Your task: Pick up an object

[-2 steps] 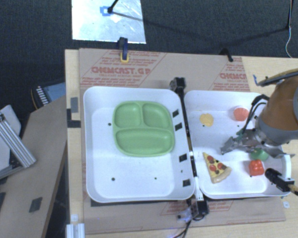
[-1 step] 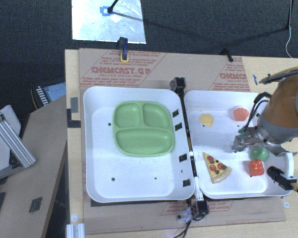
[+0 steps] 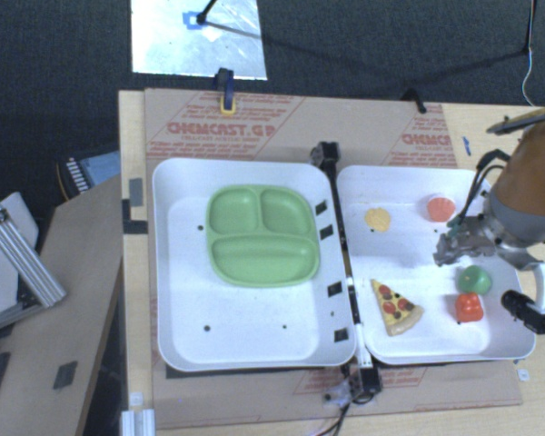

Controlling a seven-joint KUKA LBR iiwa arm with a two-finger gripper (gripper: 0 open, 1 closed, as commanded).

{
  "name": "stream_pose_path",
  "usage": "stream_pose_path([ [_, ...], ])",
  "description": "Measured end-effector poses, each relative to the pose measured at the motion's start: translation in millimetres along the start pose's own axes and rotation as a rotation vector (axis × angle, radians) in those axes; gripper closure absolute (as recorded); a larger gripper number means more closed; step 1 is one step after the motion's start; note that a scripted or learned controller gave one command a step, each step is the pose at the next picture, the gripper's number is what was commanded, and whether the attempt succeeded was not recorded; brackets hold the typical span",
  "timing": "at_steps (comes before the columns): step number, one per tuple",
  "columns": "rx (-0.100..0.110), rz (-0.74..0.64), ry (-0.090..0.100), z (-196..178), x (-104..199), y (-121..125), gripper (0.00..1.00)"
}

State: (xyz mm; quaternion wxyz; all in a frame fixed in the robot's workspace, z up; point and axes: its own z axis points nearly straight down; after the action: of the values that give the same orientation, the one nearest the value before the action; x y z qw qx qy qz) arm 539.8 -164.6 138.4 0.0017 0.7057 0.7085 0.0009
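Green ball [image 3: 473, 278] is sitting in the right bin [image 3: 409, 348], just near-right of my gripper [image 3: 456, 243], red piece [image 3: 469, 308] right behind it toward me. Fingers are too blurry, I can't tell their state.

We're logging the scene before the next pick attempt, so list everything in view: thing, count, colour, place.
bins: 2, white, side by side on the bench
divided plate: 1, green, left bin
pizza slice toy: 1, tan with red dots, right bin, near front
yellow piece: 1, yellow, right bin, rear left
orange ball: 1, orange, right bin, rear
green ball: 1, green, right bin, just below the gripper
red piece: 1, red, right bin, front right
gripper: 1, grey, over the right bin
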Motion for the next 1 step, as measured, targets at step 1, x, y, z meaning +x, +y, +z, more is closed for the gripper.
stream_pose_path([
  [1,-0.002,0.001,-0.001,-55.8,-10.0,5.3,1.00],
])
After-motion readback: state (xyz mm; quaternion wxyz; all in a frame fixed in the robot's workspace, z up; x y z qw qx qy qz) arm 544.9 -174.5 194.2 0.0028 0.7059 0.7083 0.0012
